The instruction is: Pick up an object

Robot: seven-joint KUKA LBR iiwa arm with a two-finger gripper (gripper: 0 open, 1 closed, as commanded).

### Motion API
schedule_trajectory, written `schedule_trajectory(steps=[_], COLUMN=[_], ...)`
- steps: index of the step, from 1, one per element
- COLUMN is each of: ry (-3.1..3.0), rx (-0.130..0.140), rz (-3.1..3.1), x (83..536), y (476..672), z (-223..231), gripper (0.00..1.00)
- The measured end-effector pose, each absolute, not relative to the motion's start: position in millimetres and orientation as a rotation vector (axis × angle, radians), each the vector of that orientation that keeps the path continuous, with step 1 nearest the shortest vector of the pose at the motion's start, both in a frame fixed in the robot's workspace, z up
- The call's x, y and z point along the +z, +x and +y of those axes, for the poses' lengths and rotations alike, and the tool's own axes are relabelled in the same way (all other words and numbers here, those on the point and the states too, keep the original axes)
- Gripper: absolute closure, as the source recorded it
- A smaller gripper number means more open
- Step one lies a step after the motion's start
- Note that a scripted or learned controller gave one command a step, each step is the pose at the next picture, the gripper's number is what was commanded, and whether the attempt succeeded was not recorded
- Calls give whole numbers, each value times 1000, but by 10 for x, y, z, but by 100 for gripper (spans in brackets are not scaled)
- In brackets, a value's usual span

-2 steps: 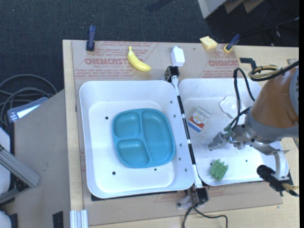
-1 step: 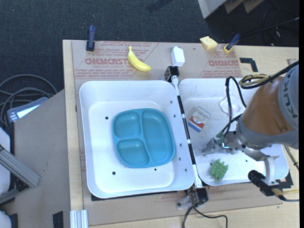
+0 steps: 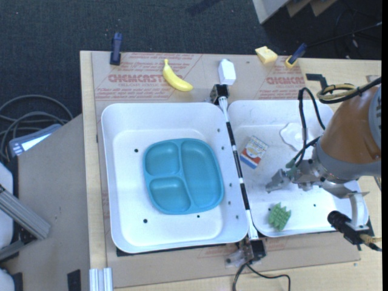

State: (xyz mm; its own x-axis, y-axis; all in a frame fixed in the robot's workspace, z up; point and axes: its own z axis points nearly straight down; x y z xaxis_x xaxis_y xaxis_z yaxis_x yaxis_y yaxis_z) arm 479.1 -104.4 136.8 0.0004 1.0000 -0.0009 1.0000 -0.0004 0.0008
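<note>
Small green bumpy toy [image 3: 279, 216] lies in the right shallow white bin [image 3: 267, 111], near its front wall. You are at the approach step: nothing sits between the fingers. Your gripper [image 3: 274, 183] hangs just above and behind the toy, apart from it; I cannot tell how wide it is set. Next, I judge, you need to shift forward and descend. A small red-white-blue card packet [image 3: 254, 150] lies behind.
</note>
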Motion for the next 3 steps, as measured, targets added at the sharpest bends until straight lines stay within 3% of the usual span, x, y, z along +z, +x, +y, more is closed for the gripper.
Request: schedule_trajectory(steps=[1,2,3], ry=[2224,2221,2224], rx=[-1,0,-2], rz=[2223,2221,2222], x=[1024,1351,1208], y=[4785,4800,4785], z=[-945,-951,-1038], gripper=[0,0,0])
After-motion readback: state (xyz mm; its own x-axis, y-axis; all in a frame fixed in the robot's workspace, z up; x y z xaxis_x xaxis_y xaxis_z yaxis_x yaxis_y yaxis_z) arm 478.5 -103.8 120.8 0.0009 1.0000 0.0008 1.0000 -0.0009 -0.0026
